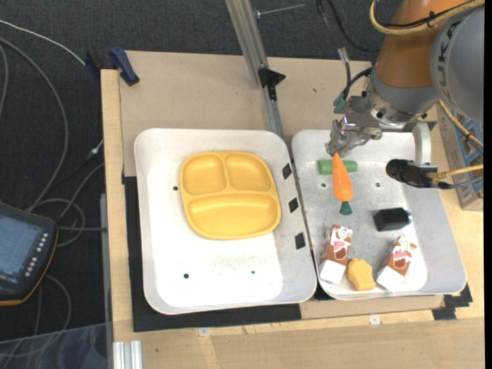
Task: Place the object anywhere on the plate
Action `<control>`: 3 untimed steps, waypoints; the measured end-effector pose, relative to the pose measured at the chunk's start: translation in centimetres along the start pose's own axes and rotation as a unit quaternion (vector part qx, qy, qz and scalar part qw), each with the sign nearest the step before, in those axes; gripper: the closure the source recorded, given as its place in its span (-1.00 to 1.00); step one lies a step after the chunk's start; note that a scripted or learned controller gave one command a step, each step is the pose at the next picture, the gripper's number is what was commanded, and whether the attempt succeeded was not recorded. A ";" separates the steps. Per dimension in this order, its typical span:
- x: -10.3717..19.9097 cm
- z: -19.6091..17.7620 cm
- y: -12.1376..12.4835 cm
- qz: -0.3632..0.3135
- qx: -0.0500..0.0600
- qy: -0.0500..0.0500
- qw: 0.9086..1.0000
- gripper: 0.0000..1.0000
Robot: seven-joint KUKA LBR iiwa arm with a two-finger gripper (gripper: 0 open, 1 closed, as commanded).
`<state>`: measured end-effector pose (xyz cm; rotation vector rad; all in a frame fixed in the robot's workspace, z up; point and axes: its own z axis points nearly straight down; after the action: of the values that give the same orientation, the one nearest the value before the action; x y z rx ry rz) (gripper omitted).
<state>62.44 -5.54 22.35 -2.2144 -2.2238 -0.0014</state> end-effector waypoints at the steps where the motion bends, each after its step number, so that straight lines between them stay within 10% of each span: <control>1: 3.5 0.3 -2.7 0.000 0.001 0.000 1.000 1.00; 3: 12.6 0.0 -9.1 -0.001 0.002 0.000 1.000 1.00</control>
<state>53.29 7.05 22.39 -2.2104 -2.2239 0.0029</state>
